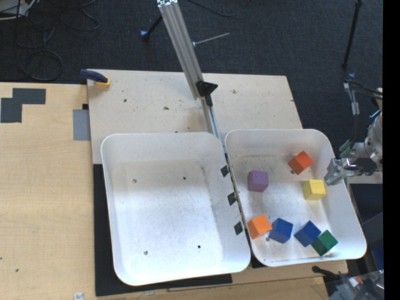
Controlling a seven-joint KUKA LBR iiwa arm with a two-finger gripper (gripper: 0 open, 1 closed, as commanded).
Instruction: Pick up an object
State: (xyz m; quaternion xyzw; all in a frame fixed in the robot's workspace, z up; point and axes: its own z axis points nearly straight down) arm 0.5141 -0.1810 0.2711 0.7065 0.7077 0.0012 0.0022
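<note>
The big shallow white left-hand bin (125, 161) lies closest to you, its near rim low in the view and nothing but dark specks on its floor. Just beside it, sharing a clipped middle edge, is the matching white right-hand bin (325, 142), which holds all seven small blocks.

Your metal gripper (342, 167) sits at that bin's right rim, above the wall and not touching any block; whether it is released or clenched you cannot tell from this angle.

The blocks look like painted wooden cubes, all about the same size: a purple cube (257, 180) toward the middle, an orange cube (300, 162) at the back, a yellow cube (314, 189) nearest the gripper, and along the front a second orange cube (259, 225), a blue cube (281, 230), another blue cube (307, 234) and a green cube (325, 242).

Judge them light, rigid and not fragile, though smooth paint may slip. The yellow cube stands apart from its neighbours, so you would probably do best to close on two opposite flat faces, squarely and low. The front four crowd each other and leave little finger room.
</note>
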